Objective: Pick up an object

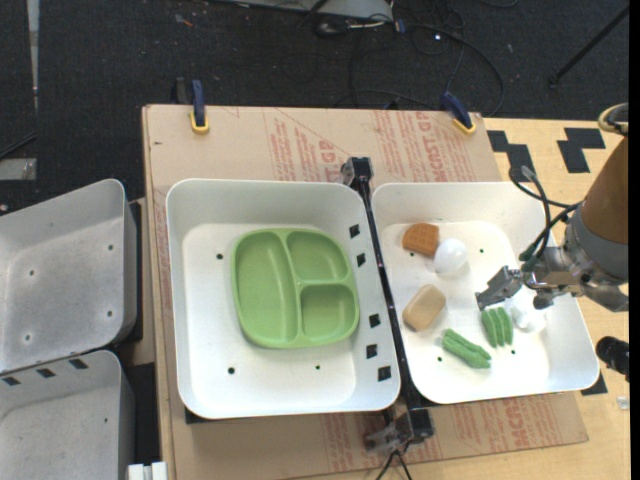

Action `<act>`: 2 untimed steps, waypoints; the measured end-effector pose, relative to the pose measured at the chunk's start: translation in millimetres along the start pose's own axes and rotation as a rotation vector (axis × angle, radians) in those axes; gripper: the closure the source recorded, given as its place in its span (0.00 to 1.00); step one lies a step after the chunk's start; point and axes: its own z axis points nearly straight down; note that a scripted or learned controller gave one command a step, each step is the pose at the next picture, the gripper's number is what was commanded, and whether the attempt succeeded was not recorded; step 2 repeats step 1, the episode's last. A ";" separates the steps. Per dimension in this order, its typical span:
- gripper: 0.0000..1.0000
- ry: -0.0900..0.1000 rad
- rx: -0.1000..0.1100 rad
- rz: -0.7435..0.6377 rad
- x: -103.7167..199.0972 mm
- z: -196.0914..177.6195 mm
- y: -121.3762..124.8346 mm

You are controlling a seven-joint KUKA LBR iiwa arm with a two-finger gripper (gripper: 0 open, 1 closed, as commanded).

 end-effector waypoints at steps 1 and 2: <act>0.00 0.002 0.005 0.003 -2.6 63.7 0.4; 0.00 0.002 0.005 0.003 -2.6 63.7 0.4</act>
